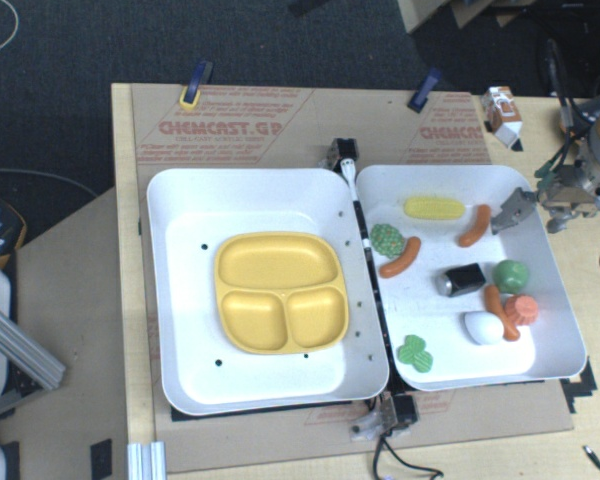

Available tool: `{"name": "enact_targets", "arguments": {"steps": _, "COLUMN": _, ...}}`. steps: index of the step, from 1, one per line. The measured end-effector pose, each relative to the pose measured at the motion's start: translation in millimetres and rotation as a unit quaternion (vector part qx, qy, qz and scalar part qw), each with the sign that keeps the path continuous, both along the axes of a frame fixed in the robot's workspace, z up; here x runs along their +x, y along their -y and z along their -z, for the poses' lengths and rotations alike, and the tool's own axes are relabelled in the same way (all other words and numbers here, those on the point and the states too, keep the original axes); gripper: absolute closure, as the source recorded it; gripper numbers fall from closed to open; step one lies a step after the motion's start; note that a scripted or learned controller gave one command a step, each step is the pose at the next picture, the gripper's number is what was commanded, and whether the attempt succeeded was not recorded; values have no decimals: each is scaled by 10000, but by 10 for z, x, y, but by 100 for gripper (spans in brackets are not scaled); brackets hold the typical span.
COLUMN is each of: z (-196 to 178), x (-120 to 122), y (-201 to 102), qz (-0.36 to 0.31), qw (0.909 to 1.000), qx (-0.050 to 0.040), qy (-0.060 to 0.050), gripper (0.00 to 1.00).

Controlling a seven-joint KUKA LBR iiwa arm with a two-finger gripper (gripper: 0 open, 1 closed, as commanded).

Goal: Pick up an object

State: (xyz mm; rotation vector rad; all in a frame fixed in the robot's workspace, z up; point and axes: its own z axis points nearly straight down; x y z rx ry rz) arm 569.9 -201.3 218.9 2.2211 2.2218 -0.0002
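My gripper (534, 216) hangs over the right rim of the right bin (550, 353), open, with nothing between its fingers. One grey finger (510, 212) points toward an orange sausage (474, 225) just to its left. Below the gripper lie a green ball (511, 274), a black cylinder (464, 279), a carrot (496, 310), a small orange-pink toy (523, 310) and a white egg (483, 327). A yellow corn cob (434, 208), a broccoli piece (387, 238), a second sausage (400, 256) and a green leafy piece (414, 353) lie farther left.
The left bin (180, 218) holds a yellow divided plate (280, 290). A black divider clamp (344, 154) sits between the bins at the back. A small carton (502, 114) stands on the bench behind the right bin.
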Motion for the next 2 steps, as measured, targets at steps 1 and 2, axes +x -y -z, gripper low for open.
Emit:
{"name": "enact_targets", "arguments": {"steps": 1, "z": 636, "x": -29, "y": 1, "qz": 3, "qw": 10000, "qx": 13, "qy": -33, "gripper": 0}}
{"name": "enact_targets", "arguments": {"steps": 2, "z": 1269, "x": -21, "y": 9, "qz": 2, "qw": 10000, "qx": 11, "qy": -25, "gripper": 0}}
